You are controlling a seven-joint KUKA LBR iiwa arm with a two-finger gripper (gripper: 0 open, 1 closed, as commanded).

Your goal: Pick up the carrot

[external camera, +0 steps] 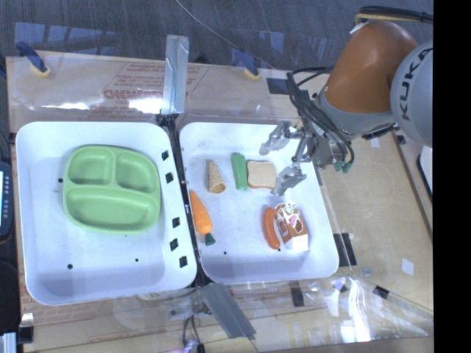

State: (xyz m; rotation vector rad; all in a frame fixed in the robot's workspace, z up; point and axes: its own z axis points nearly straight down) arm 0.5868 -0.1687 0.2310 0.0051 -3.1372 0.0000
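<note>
Camera view, entry: right bin (324, 259) and contents, with risks noted.

Carrot (200, 213): laid against the bin's left wall, just beside the divider between the two bins, leafy end toward the near side. Untouched.

Gripper (282, 159): held over the bin's far right part, well apart from the carrot. Fingers are seen spread, nothing between them. One fingertip sits just beside the toast (261, 174).

Neighbours: cone (215, 176) and green pod (239, 170) near the carrot's far end; sausage (271, 228) and small carton (291, 223) at the near right. Green tray (112, 188) in the left bin (29, 271).

Risks, as judged:
- Wall contact. With the carrot pressed to the wall, little room is left for a finger on that side; a finger may be landed on the rim or divider and the grasp missed.
- Wrong item. The toast, pod and cone lie along the path across the bin and could be nudged or closed on instead.
- Slip. A tapered, smooth body may be squeezed out if gripped near the thin end; a grasp across the thick middle is judged safer.
</note>
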